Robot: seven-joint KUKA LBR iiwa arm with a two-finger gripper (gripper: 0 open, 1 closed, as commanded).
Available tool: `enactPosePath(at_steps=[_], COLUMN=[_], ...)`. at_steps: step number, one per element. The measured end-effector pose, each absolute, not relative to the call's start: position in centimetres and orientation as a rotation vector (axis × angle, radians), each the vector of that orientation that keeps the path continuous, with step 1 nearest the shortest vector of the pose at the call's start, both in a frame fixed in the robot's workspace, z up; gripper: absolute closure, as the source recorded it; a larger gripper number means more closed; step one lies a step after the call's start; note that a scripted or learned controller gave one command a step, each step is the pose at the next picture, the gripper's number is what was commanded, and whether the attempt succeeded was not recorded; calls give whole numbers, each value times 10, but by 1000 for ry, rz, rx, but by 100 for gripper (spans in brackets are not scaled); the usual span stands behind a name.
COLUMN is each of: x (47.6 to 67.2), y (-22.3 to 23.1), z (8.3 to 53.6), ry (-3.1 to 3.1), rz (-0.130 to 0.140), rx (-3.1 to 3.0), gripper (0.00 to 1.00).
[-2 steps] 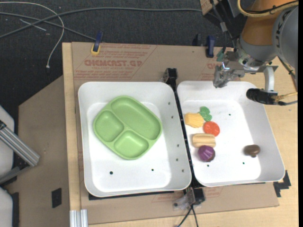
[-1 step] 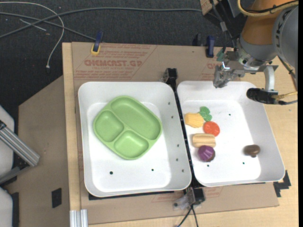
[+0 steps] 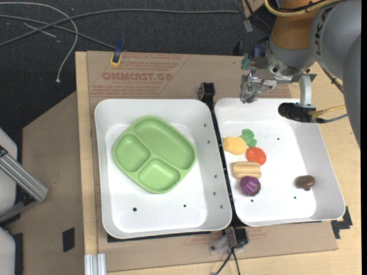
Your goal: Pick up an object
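Note:
My gripper point(image 3: 250, 94) hangs over the far left corner of the right bin point(image 3: 321, 153), above the rim, with nothing visibly held. Several toy foods lie near that bin's left side: a green piece point(image 3: 248, 135), a yellow piece point(image 3: 234, 145), a red tomato-like piece point(image 3: 256, 155), a tan bun-shaped piece point(image 3: 246, 169) and a purple piece point(image 3: 249, 185). A brown lump point(image 3: 304, 182) lies alone toward the right. All of them sit well in front of the gripper.
The left bin point(image 3: 114, 199) holds a green divided plate point(image 3: 153, 153). A black clamp point(image 3: 206, 90) sits at the far end of the seam between the bins. Cardboard point(image 3: 143, 73) lies under both bins.

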State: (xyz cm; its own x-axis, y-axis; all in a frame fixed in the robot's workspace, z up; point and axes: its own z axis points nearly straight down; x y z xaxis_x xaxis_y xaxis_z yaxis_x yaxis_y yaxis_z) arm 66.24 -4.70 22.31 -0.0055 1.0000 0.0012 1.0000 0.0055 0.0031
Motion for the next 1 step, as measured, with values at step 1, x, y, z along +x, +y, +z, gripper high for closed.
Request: enactPosePath(at_steps=[1], x=[660], y=[4], z=[215], ry=[2230], rz=[0], rx=[2217], gripper=[100])
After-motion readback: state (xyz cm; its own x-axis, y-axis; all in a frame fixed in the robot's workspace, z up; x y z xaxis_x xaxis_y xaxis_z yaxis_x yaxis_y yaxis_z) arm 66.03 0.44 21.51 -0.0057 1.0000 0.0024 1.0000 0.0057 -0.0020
